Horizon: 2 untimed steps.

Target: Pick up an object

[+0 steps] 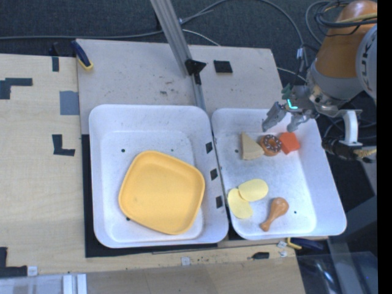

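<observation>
— White bins are seen side by side on the surface [37,164]; what is carried by each?

— The left bin [98,127] is occupied by a large yellow plate [161,192], tilted a little. In the right bin [324,188], a tan wedge [250,146], a chocolate doughnut [271,144] and an orange block [289,143] are bunched near the far wall, touching. Two pale yellow slices [247,196] are overlapped nearer the front, a drumstick [275,212] just beside them.

— And the tool?

— The tool [282,120] is held spread above the far edge of the right bin, over the doughnut; nothing is pinched between its fingers.
</observation>
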{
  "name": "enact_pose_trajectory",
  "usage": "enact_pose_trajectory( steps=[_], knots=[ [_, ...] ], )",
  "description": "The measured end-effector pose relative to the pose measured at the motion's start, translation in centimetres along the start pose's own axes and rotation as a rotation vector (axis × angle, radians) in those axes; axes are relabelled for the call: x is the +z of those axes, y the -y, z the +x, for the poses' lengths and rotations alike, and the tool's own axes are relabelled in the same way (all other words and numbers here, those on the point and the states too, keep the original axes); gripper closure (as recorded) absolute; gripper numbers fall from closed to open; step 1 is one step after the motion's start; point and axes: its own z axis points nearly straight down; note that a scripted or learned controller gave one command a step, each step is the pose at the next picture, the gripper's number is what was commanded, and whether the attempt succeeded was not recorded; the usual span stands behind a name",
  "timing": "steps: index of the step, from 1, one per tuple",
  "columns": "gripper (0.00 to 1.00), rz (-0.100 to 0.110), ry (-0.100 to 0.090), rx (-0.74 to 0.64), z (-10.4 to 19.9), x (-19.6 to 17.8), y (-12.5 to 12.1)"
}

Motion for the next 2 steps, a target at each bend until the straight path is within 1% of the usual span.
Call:
enact_pose_trajectory(
  steps=[1,2],
  knots=[
    [0.0,0.0,0.0,0.0,0.0,0.0,0.0],
    [0.0,0.005,0.0,0.0,-0.4,5.2,-0.8]
  ],
)
